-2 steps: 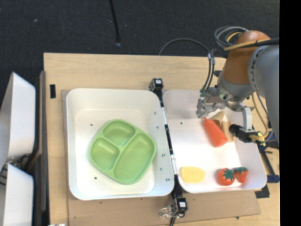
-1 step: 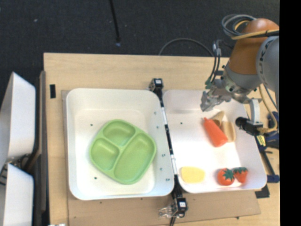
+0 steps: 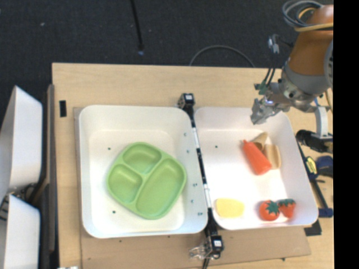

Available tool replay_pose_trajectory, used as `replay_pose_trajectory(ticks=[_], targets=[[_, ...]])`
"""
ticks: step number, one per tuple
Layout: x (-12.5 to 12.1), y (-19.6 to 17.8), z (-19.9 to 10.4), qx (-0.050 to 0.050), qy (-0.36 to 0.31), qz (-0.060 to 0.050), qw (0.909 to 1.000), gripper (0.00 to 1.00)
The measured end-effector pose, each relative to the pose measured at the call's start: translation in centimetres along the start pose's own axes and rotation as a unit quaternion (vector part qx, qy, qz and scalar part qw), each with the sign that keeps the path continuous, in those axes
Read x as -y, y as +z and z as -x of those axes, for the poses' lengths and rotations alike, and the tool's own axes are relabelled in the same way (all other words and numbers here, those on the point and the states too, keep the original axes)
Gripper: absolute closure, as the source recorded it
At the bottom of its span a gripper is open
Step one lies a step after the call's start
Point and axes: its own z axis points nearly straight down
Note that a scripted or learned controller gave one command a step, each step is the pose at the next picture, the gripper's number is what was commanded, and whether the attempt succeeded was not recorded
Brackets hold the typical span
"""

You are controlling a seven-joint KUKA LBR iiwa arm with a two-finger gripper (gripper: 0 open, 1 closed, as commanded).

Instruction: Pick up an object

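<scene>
The hand [image 3: 262,114] hangs over the far edge of the right bin [image 3: 224,167], with the grey wrist and orange band rising behind it toward the upper right. Whether it is clenched or released cannot be told at this angle, and nothing shows in its grasp.

Inside the right bin, just nearer than the hand, lies an orange carrot [image 3: 256,157], touching a tan wedge-shaped piece [image 3: 269,148] on its right side. At the near edge of the same bin sit a flat yellow piece [image 3: 230,208] and, to the right of it, two red strawberries [image 3: 277,209] with green tops, side by side and touching.

The left bin [image 3: 101,128] holds a green divided plate [image 3: 147,180] with three compartments, lying flat near its middle. Both bins rest on the wooden bench [image 3: 123,83], joined by black clamps along their shared edge.
</scene>
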Motion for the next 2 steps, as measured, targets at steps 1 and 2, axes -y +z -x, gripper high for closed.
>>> replay_pose_trajectory(ticks=[1,2], targets=[[-0.1,-1.4,0.1,-0.001,-0.001,-0.001,1.0,1.0],[0.0,-1.0,-5.3,-0.001,-0.005,-0.003,1.0,1.0]])
